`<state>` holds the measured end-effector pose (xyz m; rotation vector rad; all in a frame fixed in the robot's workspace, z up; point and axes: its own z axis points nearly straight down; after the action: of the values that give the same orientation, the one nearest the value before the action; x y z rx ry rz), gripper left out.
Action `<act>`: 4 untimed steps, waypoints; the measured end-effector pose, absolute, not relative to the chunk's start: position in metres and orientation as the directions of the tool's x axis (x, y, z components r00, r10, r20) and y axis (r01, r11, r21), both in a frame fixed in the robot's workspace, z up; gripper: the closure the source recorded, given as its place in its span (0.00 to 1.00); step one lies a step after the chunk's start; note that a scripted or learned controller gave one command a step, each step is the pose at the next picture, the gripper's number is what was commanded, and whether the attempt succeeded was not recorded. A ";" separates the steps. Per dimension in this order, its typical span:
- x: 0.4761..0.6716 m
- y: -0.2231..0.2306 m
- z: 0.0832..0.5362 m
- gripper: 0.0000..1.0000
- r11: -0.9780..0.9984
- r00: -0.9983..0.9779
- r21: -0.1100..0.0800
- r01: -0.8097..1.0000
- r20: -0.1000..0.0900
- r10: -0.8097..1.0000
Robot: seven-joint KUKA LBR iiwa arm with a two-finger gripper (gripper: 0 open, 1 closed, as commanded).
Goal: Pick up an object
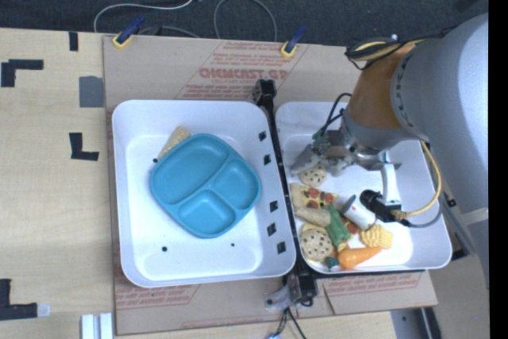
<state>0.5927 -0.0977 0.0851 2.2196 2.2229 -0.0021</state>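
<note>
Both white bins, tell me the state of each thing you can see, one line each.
Blue three-compartment plastic plate: right way up, flat in the left white bin.
Tan flat piece: partly under the plate.
Orange toy carrot: lying on its side in the right white bin.
Gripper: low over the toy food.

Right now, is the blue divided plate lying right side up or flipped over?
Right side up. The blue divided plate lies flat in the left bin, its three compartments facing up with nothing visible in them.

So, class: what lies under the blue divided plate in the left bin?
A tan, waffle-like piece pokes out from under the blue plate at its upper-left edge; the rest is covered.
</note>
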 end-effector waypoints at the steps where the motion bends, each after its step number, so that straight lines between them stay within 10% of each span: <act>1: 0.596 -0.099 0.100 1.00 0.001 -0.001 0.011 1.000 -0.003 1.000; 2: 0.594 -0.098 0.097 0.00 0.001 -0.001 0.004 1.000 -0.003 1.000; 3: 0.547 -0.149 0.200 0.00 -0.004 0.004 0.006 1.000 -0.003 1.000; 4: 0.537 -0.114 0.149 0.00 0.002 -0.002 -0.006 1.000 0.002 1.000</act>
<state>0.5369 -0.1138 0.1487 2.2229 2.2273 -0.0048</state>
